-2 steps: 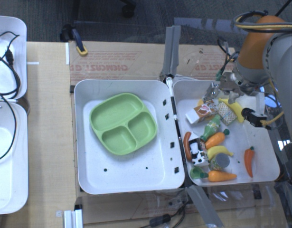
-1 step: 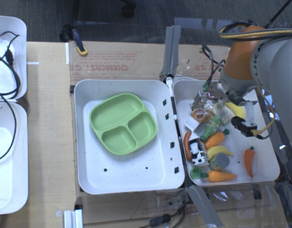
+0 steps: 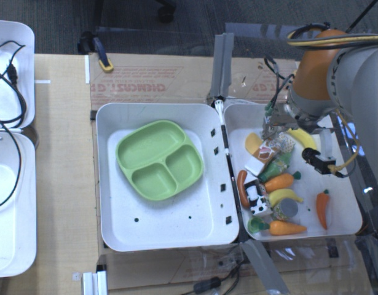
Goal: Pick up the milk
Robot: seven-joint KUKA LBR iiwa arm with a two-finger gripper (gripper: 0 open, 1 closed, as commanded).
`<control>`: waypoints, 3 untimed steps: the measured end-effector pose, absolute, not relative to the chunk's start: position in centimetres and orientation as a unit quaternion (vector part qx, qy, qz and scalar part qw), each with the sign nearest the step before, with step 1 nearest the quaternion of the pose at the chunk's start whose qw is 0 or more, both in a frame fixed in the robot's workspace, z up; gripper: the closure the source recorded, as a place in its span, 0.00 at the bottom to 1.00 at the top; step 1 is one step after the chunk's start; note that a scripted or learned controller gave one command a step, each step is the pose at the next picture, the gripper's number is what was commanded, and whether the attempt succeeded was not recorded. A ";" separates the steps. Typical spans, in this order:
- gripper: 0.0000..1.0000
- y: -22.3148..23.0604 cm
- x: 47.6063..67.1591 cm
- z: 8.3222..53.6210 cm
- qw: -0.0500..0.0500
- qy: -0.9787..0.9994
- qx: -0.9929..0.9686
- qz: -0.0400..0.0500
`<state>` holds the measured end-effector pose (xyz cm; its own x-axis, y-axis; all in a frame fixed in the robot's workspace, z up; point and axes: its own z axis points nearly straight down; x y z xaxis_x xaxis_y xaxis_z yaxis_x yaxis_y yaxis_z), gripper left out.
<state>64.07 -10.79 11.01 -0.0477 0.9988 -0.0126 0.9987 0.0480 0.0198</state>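
Observation:
The milk [image 3: 257,199] is a small carton with black and white cow patches. It lies in the right bin [image 3: 347,221] near that bin's left wall, among toy food. My gripper [image 3: 271,129] hangs over the bin's back part, above a netted bag of food [image 3: 279,146]. It is up and to the right of the milk, well apart from it. The grey arm with its orange band [image 3: 318,72] comes in from the upper right.
Around the milk lie a red sausage [image 3: 242,187], a carrot [image 3: 278,182], a banana [image 3: 284,195], a grey can [image 3: 289,209] and another carrot [image 3: 287,228]. A small carrot [image 3: 322,206] lies apart at the right. The left bin [image 3: 115,226] holds a green divided plate [image 3: 159,158].

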 end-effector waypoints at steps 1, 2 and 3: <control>1.00 -12.0 65.3 10.5 0.001 0.704 0.710 0.001; 0.00 -12.0 65.2 10.4 0.000 0.704 0.710 0.000; 0.00 -10.3 61.2 10.0 0.010 0.785 0.619 0.004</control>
